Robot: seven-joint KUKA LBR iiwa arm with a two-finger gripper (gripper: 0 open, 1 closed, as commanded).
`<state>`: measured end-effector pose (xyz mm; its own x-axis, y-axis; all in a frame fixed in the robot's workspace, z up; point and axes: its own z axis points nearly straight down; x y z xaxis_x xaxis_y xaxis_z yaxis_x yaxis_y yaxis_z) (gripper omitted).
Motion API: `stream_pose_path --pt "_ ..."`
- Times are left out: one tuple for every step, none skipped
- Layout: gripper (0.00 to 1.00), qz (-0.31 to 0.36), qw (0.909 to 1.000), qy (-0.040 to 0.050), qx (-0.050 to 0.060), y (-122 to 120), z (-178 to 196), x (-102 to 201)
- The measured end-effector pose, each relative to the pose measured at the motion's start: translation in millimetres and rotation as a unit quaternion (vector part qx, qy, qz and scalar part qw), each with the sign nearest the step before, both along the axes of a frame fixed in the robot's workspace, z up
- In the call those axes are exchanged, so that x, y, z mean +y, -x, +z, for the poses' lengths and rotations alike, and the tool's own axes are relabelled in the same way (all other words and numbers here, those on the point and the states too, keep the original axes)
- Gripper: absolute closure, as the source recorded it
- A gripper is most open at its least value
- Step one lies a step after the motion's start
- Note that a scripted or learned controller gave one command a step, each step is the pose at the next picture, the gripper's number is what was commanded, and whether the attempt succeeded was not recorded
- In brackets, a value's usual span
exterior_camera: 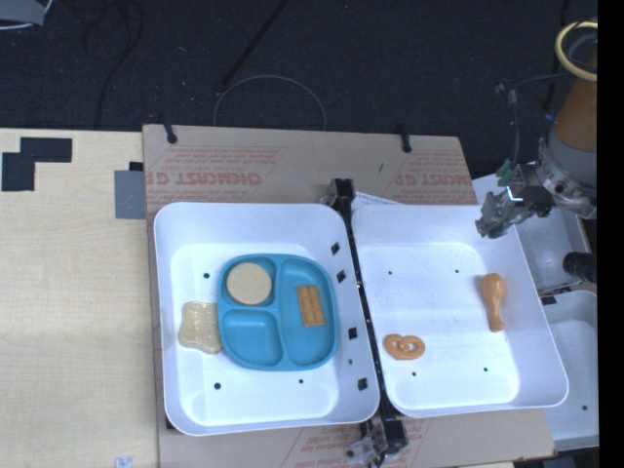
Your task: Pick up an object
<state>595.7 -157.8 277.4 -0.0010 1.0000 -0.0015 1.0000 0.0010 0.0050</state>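
In the right bin (439, 261) lie an orange-brown pretzel (404, 346) near the front left and a tan drumstick-shaped piece (492, 299) by the right wall. The left bin (185, 261) holds a blue divided tray (263, 344) with a round tan cracker (249, 283) and a rectangular brown biscuit (310, 305) in it, plus a pale toast slice (200, 327) beside the tray's left edge. My gripper (495, 215) hangs over the right bin's back right corner, above and behind the drumstick, with nothing seen in it.
Both bins sit on a cardboard sheet (292, 169) on the bench. A black divider clamp (351, 291) runs between the bins. Cables lie on the dark floor behind. The arm's orange band (577, 115) stands at the far right.
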Motion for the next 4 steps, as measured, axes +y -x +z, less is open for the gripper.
stream_pose_path --pt "1.00 0.001 1.0000 -0.0016 0.004 3.6 -5.3 43.3" --pt "1.00 0.001 1.0000 -0.0019 0.004 10.8 -3.6 91.0" --pt "1.00 0.001 1.0000 -0.0016 0.005 25.3 -6.5 132.8" --pt "1.00 0.002 1.0000 -0.0014 0.005 29.8 -8.1 183.4"
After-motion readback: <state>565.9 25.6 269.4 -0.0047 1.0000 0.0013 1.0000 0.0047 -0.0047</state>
